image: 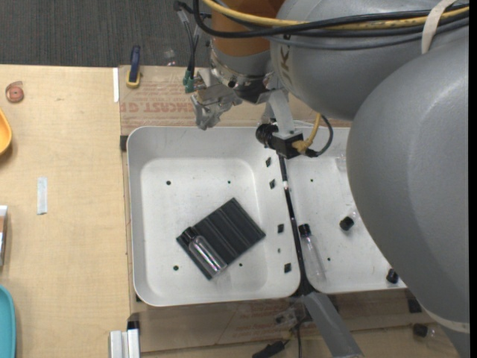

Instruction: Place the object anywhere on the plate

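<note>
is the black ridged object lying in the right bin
No, the black ridged object lies in the left bin, apart from the gripper at that bin's far rim.

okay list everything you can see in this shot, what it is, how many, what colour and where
white bins: two, white, side by side on the bench
ribbed dark object: one, black with a clear end, tilted in the left bin
small dark pieces: two, black, in the right bin
clamp: one, blue, at the bench's far edge
bench: one, tan wood
arm: one, grey with an orange band, from the right
gripper: one, metal, at the left bin's far rim
</note>
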`<state>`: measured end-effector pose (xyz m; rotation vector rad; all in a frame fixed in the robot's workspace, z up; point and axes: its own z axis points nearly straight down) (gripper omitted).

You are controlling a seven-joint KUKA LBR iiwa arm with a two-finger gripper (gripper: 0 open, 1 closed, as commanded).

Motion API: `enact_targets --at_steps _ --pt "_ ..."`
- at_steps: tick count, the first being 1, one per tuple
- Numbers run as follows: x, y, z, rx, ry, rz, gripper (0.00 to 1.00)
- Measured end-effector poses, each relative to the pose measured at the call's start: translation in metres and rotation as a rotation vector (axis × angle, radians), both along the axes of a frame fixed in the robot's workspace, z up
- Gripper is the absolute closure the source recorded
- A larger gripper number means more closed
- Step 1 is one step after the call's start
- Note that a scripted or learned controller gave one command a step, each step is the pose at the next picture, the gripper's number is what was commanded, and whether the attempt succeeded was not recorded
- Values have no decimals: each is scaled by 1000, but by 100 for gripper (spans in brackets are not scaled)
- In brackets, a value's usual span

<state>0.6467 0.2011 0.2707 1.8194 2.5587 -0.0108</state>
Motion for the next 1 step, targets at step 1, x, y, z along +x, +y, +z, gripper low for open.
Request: enact_targets --at_steps 1 --pt "-88 15 58 5 0 266 100"
